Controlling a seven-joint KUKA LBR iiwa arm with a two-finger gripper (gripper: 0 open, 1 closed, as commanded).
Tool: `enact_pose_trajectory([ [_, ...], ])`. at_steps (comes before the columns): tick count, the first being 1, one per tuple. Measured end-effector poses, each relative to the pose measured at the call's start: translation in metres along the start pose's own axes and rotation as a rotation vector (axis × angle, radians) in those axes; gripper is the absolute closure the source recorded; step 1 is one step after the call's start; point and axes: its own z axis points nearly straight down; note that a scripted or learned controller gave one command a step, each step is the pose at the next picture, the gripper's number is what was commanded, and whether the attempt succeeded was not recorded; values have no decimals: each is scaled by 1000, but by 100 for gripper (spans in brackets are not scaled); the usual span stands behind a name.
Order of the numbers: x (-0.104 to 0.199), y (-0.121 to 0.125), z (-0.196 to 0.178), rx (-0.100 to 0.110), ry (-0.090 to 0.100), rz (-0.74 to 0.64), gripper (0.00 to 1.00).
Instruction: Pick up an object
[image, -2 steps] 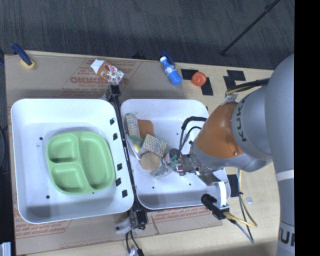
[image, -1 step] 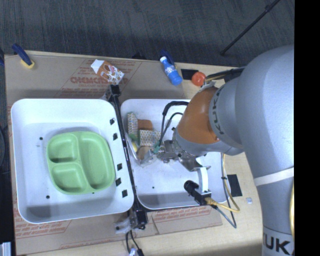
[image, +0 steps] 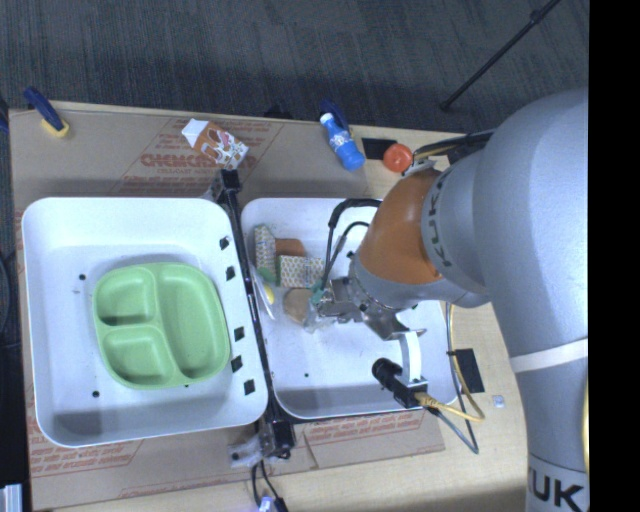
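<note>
1. Camera view, left bin (image: 40, 300): it bears 1 green divided tray (image: 160, 325), well apart from the gripper. You have no hazard here unless the program sends the arm across the divide.
2. Right bin (image: 330, 392), left part: the candidates lie in 1 tight cluster near that bin's left wall. They are a patterned block (image: 265, 245), a brown block (image: 291, 247), a pale printed block (image: 300, 269), a yellowish piece (image: 266, 292) and a tan lump (image: 297, 303). Several appear to touch. You should expect that a closing here could catch 2 items at once, or shove 1 against the wall and wedge it.
3. Tan lump: this is the likeliest target, as it lies just beside the gripper on its left. Its rounded outline suggests it could slip sideways out of a pinch.
4. Gripper (image: 322, 312): it sits at the cluster's right edge, seemingly low in the bin. You cannot tell whether it is wide, narrow or holding anything, because the wrist hardware hides it. Treat no grasp as confirmed.
5. Arm: its orange band (image: 400, 235) and grey body cover the bin's right part, so you cannot inspect what lies beneath. A failed lift could pass unnoticed from this angle.
</note>
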Motion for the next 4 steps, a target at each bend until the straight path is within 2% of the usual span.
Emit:
enact_pose_trajectory([
  [1,-10,-32,-109,-6,0,10,100],
  [2,-57,-50,-94,-5,0,8,100],
  [3,-59,-35,-125,-5,0,7,100],
  [4,-69,22,-101,-5,1,6,100],
])
